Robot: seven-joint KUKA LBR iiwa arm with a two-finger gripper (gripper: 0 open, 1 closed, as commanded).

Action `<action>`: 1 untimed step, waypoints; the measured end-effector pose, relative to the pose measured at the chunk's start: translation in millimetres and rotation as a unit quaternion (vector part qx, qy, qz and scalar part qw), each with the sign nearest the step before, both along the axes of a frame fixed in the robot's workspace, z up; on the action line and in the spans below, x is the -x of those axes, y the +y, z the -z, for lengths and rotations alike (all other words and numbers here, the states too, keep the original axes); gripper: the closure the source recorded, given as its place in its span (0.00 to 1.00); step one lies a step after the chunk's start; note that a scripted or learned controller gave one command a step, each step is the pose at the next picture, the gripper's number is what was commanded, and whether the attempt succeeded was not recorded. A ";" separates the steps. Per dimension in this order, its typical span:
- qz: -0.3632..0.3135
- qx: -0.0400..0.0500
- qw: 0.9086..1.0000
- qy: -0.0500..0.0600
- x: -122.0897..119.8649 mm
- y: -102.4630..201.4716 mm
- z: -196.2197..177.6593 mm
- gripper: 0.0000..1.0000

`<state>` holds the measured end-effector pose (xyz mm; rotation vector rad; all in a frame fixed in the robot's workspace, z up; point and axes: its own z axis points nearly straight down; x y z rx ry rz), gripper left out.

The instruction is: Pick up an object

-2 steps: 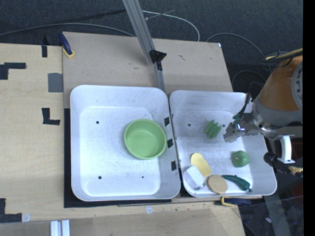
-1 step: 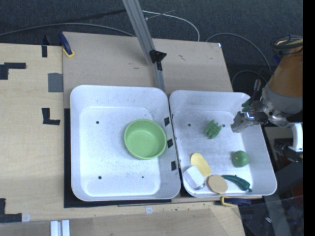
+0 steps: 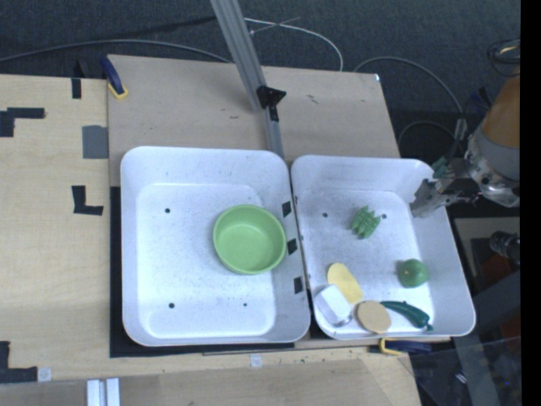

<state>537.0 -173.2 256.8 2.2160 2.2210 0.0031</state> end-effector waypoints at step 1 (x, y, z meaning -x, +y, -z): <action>-0.002 -0.001 1.000 0.003 -13.3 58.9 8.6 1.00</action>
